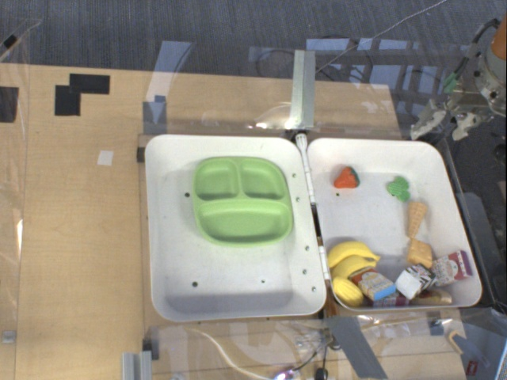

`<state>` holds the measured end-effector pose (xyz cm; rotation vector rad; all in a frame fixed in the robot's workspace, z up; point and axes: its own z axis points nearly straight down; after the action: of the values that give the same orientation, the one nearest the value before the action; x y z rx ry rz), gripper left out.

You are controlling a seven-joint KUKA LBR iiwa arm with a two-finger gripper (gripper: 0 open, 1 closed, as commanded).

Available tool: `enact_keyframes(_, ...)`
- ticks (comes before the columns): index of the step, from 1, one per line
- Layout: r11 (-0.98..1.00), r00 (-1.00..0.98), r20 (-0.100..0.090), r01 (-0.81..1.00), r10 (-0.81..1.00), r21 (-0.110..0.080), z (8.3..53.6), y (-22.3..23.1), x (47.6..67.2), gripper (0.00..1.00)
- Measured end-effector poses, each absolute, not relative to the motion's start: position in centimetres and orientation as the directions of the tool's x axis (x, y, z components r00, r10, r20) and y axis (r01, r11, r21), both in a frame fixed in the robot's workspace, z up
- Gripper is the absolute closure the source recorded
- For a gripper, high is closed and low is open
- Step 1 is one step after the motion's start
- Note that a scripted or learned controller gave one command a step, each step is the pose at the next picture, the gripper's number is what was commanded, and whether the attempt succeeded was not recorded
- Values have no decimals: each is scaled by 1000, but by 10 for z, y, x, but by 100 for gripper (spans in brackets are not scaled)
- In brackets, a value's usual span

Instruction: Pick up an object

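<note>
Task's thing is any obj in the right bin [444, 161], so take the easiest. Best bet: the red strawberry toy [346, 178], alone at approx 11 o'clock of that bin, well apart from everything else. Looks like small hard plastic, so likely light, stiff, a bit slick; I'd pinch it across its widest part, from above.

Next out, the green leafy toy [398, 187] at approx 1 o'clock, also free-standing but flatter, prob harder to get under. Below it, at 3 o'clock near the right wall, an ice-cream cone toy [417, 217], and a second cone-ish tan piece [420, 252] just under that.

The 6 o'clock edge is a crowded pile: bananas [349, 261] at 7 o'clock, then small boxes and cartons [413, 279] touching each other toward 5 o'clock. Bananas are curved and smooth, likely to slip; cartons are packed tight, so a clean pinch there looks risky.

Left bin [162, 212] holds a green divided plate [242, 199], centred, slightly toward 12 o'clock. Wide and flat, poor target.

Gripper [451, 117] sits outside the right bin, past its 1 o'clock corner, over the bench frame. Can't tell its state from this view; nothing visibly in it. Pick not yet begun, by my read.
</note>
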<state>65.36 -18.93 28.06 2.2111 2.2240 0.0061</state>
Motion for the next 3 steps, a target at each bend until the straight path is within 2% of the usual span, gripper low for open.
enact_keyframes(1,13,-13,-4,1000,1000,14,294,-188,656,100)
enact_keyframes(2,16,-16,-2,1000,1000,6,235,-179,670,100)
enact_keyframes(3,82,-82,-1,997,997,7,198,-138,671,100)
